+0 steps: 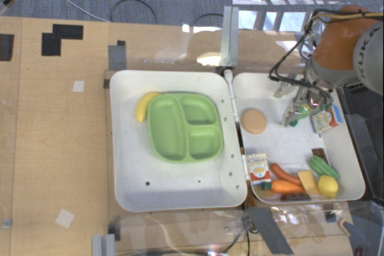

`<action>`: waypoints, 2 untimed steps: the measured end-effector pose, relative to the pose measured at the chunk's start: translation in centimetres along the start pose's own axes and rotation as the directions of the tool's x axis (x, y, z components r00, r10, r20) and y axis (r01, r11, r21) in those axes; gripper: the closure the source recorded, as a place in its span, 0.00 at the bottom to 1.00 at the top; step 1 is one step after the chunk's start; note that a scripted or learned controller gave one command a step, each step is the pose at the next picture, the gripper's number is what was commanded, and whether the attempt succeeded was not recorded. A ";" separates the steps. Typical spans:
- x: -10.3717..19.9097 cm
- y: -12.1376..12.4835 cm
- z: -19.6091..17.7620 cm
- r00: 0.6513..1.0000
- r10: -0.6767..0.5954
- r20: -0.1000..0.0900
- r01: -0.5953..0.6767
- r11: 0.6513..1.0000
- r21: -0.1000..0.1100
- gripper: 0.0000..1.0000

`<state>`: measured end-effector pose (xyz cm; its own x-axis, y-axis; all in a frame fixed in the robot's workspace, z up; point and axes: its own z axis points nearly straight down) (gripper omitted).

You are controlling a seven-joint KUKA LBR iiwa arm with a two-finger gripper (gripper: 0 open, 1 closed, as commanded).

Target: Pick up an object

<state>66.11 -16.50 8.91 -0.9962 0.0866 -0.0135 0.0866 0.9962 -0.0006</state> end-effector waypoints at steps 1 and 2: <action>3.1 -4.5 0.1 0.996 0.088 -0.003 -0.088 0.996 0.001 0.00; 0.2 -1.2 0.1 0.962 0.274 -0.006 -0.274 0.962 0.001 0.00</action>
<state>65.82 -17.71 8.86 -0.9344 0.3562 -0.0075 0.3562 0.9344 0.0021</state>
